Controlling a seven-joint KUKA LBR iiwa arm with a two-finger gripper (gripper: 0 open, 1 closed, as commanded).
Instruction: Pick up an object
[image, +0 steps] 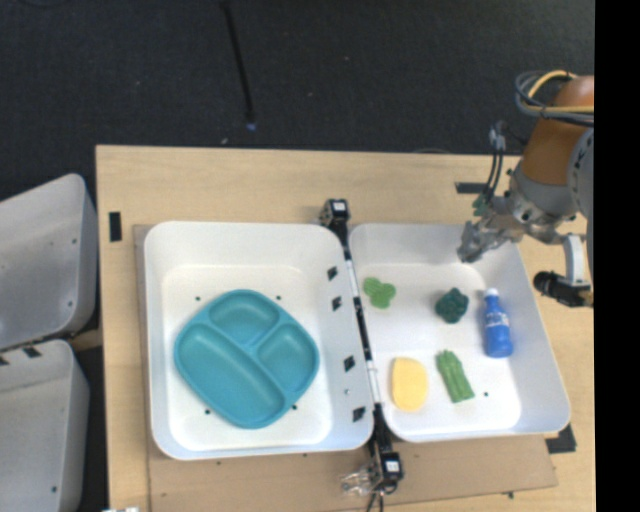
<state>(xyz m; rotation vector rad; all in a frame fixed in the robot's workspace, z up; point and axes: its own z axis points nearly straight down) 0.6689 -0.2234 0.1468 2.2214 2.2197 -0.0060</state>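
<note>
We observed a wooden bench (230, 180) carrying two shallow white bins set side by side and joined along a black clipped seam. The left bin (160, 300) contained a teal divided plate (247, 356), lying flat and turned at an angle, its three compartments facing up. The right bin (520, 400) contained five small items, all well apart from one another. A light green clover-shaped piece (379, 292) lay at the left, close to the seam; a dark green lumpy toy (452, 305) lay right of it, near the middle of the bin; a blue bottle with a white cap (496, 323) lay on its side just right of that toy, cap pointing to the far side. Nearer the front edge we noted a yellow rounded block (408, 384) and, to its right, a green ridged vegetable-like toy (455, 377) lying slantwise. The arm (555, 140), grey with an orange band, entered from the right, and its gripper (476, 243) was at the far right part of the right bin, beyond the dark green toy and the bottle and touching neither. We saw no item between its fingers; whether the jaws were parted or closed we could not tell. A pale grey panel (45, 260) stood left of the bench.
</note>
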